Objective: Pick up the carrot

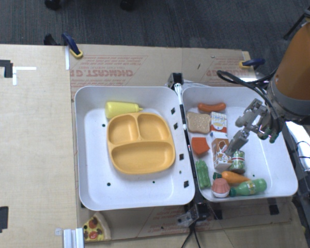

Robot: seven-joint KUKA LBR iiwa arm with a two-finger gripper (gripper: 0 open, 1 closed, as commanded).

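Cardboard sheeting is covering the bench under two white bins, left bin (88, 154) and right bin (284, 164), sitting side by side and touching at the middle. One yellow divided plate (140, 142) is lying in the left bin, with one yellow bottle (122, 107) just beyond its far edge. One carrot (234, 177) is lying near the front of the right bin, just beside one green bottle (249, 187) and one pink-topped piece (220, 188). Also sitting in that bin: one sausage (212, 107), one bread slice (198, 122), one orange-red wedge (200, 145), one green stick (202, 173). One gripper (232, 149) is hanging low over the right bin, just above the carrot, over a small can; whether its fingers are parted or closed, cannot tell. Nothing is showing as held.
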